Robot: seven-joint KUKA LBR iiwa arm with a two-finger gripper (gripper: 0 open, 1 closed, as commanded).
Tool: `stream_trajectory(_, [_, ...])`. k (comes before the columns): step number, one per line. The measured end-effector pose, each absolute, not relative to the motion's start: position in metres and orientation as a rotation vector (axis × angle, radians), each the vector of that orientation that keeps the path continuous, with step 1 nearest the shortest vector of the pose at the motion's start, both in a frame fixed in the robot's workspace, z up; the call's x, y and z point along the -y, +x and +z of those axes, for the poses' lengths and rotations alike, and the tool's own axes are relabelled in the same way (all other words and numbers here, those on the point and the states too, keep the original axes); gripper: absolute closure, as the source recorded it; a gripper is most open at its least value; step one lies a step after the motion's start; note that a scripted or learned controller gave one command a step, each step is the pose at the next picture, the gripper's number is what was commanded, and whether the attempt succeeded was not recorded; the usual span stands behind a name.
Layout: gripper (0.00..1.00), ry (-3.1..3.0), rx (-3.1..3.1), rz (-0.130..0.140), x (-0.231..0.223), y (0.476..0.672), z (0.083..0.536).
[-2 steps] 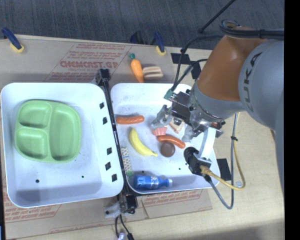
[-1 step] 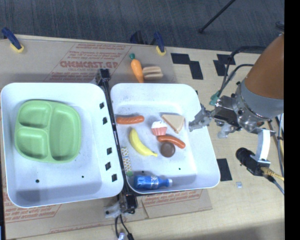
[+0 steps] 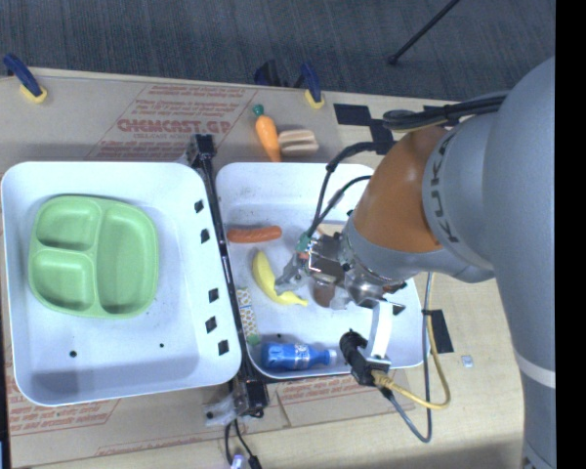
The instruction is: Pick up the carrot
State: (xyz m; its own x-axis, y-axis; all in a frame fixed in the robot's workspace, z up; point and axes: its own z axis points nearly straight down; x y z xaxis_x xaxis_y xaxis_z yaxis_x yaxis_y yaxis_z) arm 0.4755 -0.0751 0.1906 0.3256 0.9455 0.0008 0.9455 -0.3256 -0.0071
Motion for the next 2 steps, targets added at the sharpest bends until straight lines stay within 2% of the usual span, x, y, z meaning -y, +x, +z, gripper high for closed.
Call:
stream_trajectory(1, [0.00,-2.518,1.875,0.003,0.143,0.496,0.233])
stream_trajectory(2, [0.00,-2.620,1.725,0.006,0.065,0.476,0.191])
